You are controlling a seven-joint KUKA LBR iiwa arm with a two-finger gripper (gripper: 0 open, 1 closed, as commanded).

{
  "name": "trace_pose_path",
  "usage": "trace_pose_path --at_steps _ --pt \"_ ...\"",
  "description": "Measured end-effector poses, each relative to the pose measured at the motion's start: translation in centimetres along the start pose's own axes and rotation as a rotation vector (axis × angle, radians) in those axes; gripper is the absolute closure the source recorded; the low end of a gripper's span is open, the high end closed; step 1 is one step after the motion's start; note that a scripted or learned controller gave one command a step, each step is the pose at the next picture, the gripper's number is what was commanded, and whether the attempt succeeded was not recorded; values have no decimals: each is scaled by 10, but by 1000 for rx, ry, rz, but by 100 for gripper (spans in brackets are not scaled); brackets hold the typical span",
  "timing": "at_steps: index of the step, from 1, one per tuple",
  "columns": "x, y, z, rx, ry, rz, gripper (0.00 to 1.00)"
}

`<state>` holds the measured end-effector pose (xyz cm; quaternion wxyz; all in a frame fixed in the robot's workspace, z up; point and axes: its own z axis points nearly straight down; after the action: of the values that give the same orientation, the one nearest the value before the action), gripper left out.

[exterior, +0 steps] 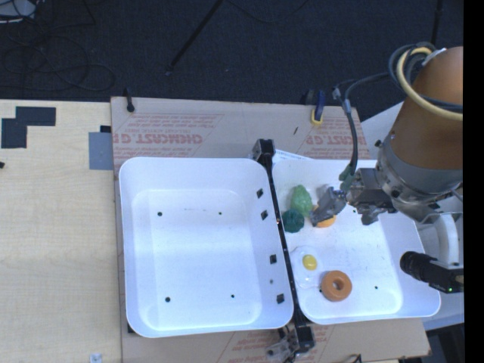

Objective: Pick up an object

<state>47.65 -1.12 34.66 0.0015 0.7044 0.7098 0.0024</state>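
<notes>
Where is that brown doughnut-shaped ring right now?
The brown ring lies flat in the right-hand bin, near its front edge, just right of and below a small yellow object.

A pale wooden bench (53,233) is seen under everything. A brown cardboard sheet (197,131), printed with red lettering, is laid flat on it, and the two white bins are carried on that sheet. The left bin (136,240) is set just left of the black clips (272,225) that run down the middle; the right bin (393,297) is set just right of them, the two rims touching there. Left of the cardboard sheet, dark rectangular patches (30,123) are seen on the bare bench, with a grey one (99,150) just beside the sheet's left edge. A yellow-handled clamp (318,110) is fixed at the sheet's far edge.
</notes>
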Motion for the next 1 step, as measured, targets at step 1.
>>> trace_pose_path --at_steps 1 --pt "0 -1 70 12 -1 8 0"
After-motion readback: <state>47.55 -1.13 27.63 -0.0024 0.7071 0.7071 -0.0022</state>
